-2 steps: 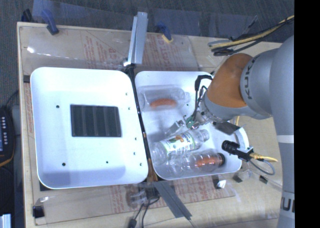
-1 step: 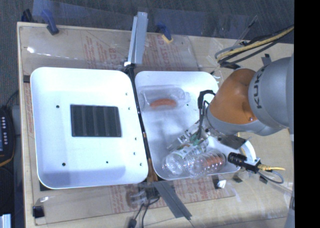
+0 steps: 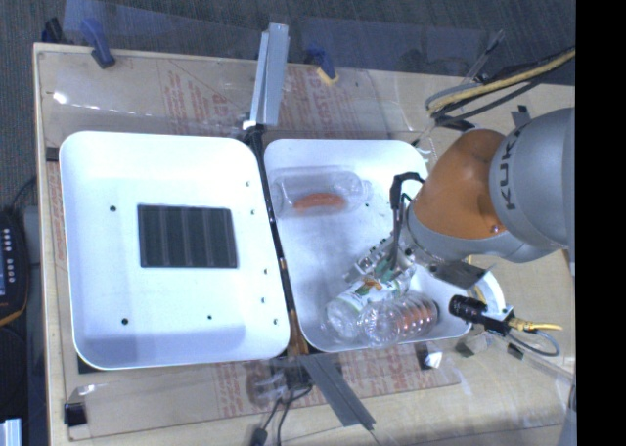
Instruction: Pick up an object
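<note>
In the right bin [image 3: 323, 156], near its back wall, lies a clear plastic packet with an orange-red item inside [image 3: 318, 198]. A clear plastic bottle [image 3: 383, 315] lies on its side at the bin's front edge. My gripper [image 3: 380, 271] reaches down into the right bin from the right, just above the bottle. It sits amid glints of clear plastic, so I cannot make out its state. The orange band and grey arm [image 3: 469, 195] hang over the bin's right side and hide that part of the floor.
The left bin [image 3: 98, 229] has a dark slotted grate [image 3: 188, 236] in its floor. A grey metal bar [image 3: 266, 77] stands at the back between the bins. Cables [image 3: 499, 82] run at the back right, and a small black fitting [image 3: 469, 309] sits by the arm.
</note>
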`<state>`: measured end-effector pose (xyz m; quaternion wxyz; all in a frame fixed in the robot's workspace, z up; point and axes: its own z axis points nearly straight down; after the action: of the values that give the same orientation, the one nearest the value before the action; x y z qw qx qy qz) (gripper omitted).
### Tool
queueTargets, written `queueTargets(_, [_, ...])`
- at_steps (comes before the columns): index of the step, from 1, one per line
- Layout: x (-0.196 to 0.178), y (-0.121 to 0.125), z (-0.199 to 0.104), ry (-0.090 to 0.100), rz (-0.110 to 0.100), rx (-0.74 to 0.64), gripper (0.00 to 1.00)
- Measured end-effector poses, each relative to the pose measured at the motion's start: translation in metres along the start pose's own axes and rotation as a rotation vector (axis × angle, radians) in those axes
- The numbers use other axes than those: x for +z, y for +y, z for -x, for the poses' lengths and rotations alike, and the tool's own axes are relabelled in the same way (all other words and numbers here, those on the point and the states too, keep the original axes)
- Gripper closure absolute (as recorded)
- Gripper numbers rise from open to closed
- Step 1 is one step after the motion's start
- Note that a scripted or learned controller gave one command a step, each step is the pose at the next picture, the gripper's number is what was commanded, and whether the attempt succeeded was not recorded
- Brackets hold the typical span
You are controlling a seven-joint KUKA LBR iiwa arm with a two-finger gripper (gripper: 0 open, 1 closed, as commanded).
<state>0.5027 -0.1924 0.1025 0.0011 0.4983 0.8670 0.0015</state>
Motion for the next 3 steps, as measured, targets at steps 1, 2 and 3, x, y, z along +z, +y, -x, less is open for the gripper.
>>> queueTargets(1, [-0.119, 0.088, 0.001, 0.000, -0.004, 0.085, 1.00])
queueTargets(2, [-0.146, 0.080, -0.042, 0.002, -0.006, 0.131, 1.00])
queueTargets(3, [-0.146, 0.080, -0.042, 0.002, -0.006, 0.131, 0.00])
